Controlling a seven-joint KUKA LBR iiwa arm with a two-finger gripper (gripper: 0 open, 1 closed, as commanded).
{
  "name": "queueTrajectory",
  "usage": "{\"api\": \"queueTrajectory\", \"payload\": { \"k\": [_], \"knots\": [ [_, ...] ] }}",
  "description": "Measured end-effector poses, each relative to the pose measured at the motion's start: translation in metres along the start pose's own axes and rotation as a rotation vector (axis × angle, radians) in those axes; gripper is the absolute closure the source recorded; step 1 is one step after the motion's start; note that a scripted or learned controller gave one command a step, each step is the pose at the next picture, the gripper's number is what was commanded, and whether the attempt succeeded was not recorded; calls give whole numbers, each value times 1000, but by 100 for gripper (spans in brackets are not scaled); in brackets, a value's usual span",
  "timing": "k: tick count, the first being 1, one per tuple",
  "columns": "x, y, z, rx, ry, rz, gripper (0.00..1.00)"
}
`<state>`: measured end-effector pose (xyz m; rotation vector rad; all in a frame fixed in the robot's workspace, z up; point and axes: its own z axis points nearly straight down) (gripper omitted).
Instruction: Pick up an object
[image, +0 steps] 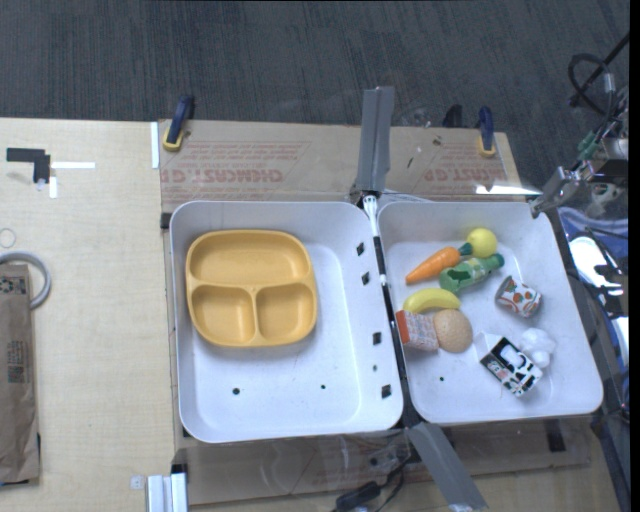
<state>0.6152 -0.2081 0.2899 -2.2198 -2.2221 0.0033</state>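
yellow, three-compartment plastic plate (252, 288) lies in the left bin (200, 400). right bin (570, 390) holds small toy foods: smooth orange carrot (433, 264), lemon (482, 241), curved banana (431, 299), rounded bun (452, 329). nothing is lifted yet; picking remains. the arm's grasping end sits indistinct at far right, state untellable.

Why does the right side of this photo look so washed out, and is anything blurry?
In the camera view, strong bluish-white glare burns out the right edge beside the right bin; the yellow plate and the carrot are evenly lit with soft shadows; small items like the black-and-white carton look slightly fuzzy.
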Motion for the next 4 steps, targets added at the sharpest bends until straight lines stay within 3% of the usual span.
{"api": "queueTrajectory", "payload": {
  "k": [1, 2, 3, 4],
  "knots": [
    [37, 44, 143, 0, 1, -86, 0],
    [66, 44, 187, -1, 0, -49, 0],
    [65, 44, 178, -2, -2, -51, 100],
    [119, -4, 98, -1, 1, -160, 100]
  ]
}}
